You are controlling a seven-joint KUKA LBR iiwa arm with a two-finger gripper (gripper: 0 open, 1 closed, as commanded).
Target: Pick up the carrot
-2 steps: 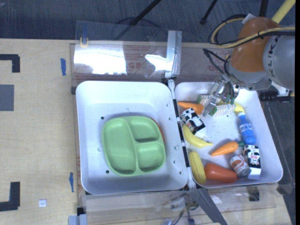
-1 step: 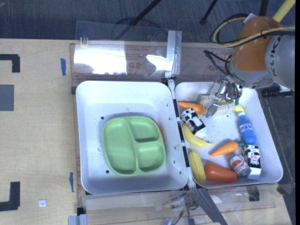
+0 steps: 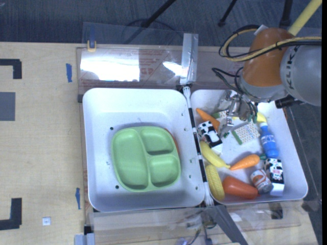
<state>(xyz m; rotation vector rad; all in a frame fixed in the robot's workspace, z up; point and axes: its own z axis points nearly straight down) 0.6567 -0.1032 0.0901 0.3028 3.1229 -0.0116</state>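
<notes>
In the right bin [image 3: 295, 185], upper part of frame, gripper [image 3: 236, 112] hangs just right of one carrot [image 3: 208, 118]; finger state not discernible. Second carrot [image 3: 244, 162] lies lower.

Two white bins: left bin [image 3: 97, 111], right bin [image 3: 294, 137]. One green divided tray [image 3: 146, 157], two carrots [image 3: 245, 162] [image 3: 208, 117], one banana [image 3: 213, 157], one corn cob [image 3: 214, 181]. Also one blue bottle [image 3: 269, 143], probably two cow-print cartons [image 3: 209, 133] [image 3: 276, 173]; clutter under the wrist is unclear.
</notes>
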